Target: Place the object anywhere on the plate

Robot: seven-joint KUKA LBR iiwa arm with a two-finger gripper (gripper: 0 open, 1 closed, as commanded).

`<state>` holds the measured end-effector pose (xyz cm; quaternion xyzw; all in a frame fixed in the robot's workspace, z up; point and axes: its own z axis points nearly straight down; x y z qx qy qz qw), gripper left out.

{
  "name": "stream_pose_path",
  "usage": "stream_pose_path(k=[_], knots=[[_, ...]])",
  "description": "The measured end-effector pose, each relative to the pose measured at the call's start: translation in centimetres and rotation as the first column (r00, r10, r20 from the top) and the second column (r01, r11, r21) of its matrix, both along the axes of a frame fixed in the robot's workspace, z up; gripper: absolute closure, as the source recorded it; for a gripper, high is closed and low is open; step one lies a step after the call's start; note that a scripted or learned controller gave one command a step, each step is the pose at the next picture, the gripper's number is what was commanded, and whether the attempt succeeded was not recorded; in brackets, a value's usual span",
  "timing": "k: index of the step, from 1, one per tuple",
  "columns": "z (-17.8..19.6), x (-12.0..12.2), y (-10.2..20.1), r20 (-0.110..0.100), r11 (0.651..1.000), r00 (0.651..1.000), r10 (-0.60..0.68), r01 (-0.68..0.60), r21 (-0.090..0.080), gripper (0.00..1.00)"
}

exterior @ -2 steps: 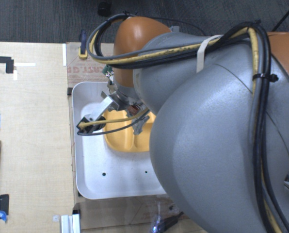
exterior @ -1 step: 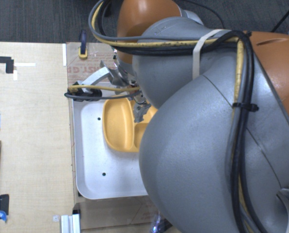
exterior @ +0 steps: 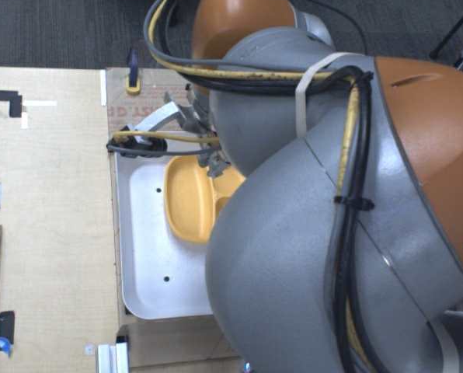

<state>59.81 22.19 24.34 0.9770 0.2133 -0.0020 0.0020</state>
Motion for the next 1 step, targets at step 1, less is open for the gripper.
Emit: stream_pose_path(k=[1], knots=[[-0.02, -0.02, 0.04, -0.001, 1.000, 1.000, 0.001, -0.001, 0.000, 0.00]])
